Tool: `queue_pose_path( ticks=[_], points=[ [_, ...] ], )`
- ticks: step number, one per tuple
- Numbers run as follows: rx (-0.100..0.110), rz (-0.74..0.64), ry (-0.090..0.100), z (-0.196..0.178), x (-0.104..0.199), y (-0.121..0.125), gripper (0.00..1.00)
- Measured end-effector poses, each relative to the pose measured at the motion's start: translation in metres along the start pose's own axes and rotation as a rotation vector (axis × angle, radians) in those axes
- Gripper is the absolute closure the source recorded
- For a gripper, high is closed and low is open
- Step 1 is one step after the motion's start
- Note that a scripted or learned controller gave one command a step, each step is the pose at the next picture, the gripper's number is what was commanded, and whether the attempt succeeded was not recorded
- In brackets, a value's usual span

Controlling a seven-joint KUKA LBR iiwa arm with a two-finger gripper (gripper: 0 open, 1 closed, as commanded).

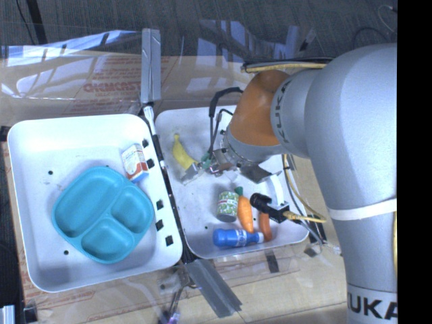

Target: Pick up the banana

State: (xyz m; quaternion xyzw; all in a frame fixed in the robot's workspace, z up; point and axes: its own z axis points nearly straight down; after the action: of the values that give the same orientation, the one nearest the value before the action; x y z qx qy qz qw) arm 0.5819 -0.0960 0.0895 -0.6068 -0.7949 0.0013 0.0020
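Right bin (197,211) on the desk, near edge first. A blue bottle (236,237) lies on its side, well nearer than the banana (181,152); a carrot (245,213) and a green-labelled can (228,204) sit between the two. The gripper (194,169) is just beside the banana's near end, and whether it is open or closed cannot be told. The banana lies free near the bin's left wall. Left of the banana, the left bin (40,154) holds a blue divided plate (102,213) and a small red-and-white container (133,160).
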Motion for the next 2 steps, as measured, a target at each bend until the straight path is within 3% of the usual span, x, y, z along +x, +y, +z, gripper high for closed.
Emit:
queue_pose_path(
  ticks=[1, 2],
  points=[
    [0.0, 0.054, -0.001, -0.0008, -0.0139, 0.0507, 0.0],
    [0.004, 0.049, 0.001, -0.0085, -0.0134, 0.0508, 1.0]
  ],
)
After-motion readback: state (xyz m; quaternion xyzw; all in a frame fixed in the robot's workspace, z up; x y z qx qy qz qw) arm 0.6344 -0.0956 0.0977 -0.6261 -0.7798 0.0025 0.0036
